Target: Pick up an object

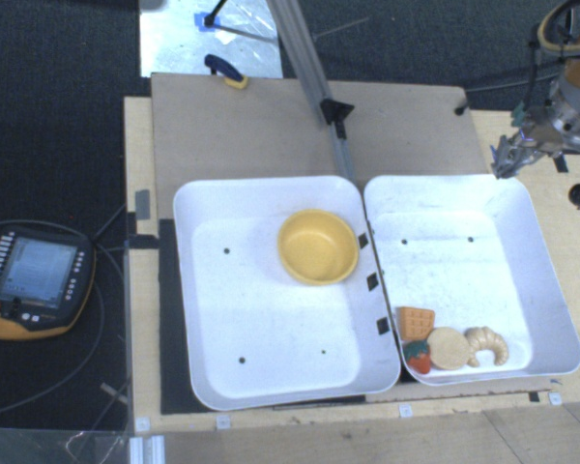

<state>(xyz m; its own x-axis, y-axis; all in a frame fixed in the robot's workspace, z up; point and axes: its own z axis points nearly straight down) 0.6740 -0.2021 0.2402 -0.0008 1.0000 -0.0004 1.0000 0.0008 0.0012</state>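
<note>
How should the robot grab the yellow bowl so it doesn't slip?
Probably by its rim. The yellow bowl sits upright and open-side up in the left bin, with nothing touching it, so the gripper could come straight down from above, one finger inside the wall and one outside. The bowl looks too wide and round to squeeze across. The rim's right side lies nearest the arm.

Bright, even overhead light; the white bins (271,375) glare, nearly washed out. Shadows are faint, and the whole picture is slightly soft.

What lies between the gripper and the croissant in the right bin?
Bare white floor of the right bin, in the camera view, between gripper and croissant.
</note>
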